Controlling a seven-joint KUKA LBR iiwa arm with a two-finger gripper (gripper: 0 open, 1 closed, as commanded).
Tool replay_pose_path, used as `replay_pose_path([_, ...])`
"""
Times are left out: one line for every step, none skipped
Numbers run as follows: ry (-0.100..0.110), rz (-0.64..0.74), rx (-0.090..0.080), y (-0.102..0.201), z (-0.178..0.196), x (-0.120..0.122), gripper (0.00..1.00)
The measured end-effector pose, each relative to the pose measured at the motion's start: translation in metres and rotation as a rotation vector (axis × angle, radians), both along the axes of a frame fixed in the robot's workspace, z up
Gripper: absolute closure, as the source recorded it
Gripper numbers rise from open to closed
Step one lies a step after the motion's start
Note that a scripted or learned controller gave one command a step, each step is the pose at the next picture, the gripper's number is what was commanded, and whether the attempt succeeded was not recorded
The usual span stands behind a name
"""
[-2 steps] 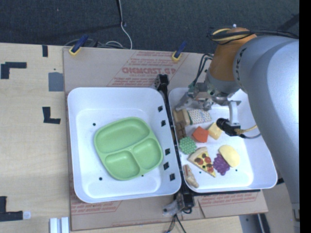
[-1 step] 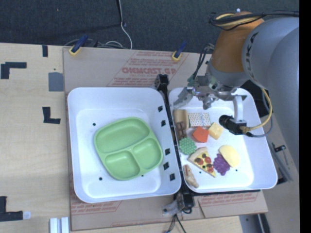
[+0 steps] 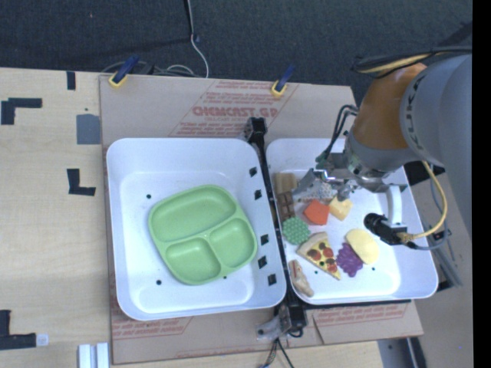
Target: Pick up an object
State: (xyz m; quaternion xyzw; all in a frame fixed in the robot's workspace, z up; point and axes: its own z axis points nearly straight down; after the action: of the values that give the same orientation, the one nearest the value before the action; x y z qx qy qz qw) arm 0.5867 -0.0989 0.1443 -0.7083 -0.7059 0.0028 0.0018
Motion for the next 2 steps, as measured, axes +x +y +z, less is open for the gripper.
replay_pose_path([-0.008, 0.003, -0.003, 0.001, -0.043, -0.001, 0.00])
replay_pose_path([-0.011, 0.005, -0.001, 0.002, -0.030, 0.000, 1.00])
